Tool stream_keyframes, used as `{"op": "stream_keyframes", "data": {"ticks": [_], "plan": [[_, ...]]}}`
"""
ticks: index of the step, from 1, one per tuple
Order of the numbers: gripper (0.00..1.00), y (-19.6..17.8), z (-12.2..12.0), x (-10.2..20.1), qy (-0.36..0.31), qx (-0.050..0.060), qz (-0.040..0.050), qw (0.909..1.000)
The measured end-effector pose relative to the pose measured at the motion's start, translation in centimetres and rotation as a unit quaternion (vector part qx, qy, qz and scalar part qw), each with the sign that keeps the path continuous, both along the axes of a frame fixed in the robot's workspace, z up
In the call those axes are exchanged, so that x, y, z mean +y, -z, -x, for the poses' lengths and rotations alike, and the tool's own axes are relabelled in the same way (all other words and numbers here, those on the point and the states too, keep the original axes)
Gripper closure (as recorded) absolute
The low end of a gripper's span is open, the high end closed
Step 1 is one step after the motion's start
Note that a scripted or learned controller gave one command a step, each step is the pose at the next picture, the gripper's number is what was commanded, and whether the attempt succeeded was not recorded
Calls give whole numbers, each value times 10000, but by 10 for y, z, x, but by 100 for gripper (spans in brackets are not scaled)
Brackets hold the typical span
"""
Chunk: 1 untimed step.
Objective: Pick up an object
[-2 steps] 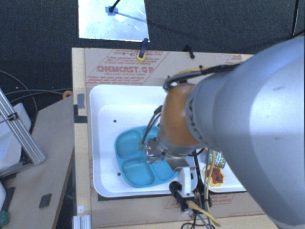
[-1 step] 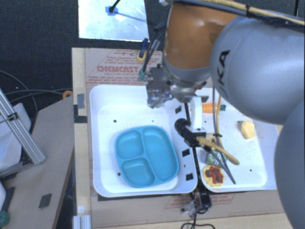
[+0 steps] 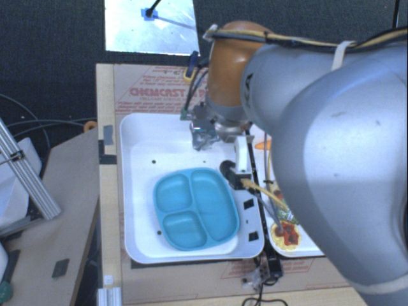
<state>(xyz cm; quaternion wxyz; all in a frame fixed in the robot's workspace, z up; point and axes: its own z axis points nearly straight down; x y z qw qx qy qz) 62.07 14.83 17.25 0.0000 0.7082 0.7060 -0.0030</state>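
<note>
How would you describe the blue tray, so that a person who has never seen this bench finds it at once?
Look at the left white bin, the one the grey arm does not cover. The blue tray lies flat in its near half, below the hand. It is the one light blue thing there, rounded and divided into three compartments.

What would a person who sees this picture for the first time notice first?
The big grey robot arm with its orange band fills the right side, reaching over the bins. Next comes the light blue plastic tray with three compartments, lying flat in the left white bin, below the tool.
</note>
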Motion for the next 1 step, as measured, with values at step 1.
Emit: {"op": "stream_keyframes", "data": {"ticks": [1], "plan": [[100,-13,-50,-82,9,-51,-7,10000]]}}
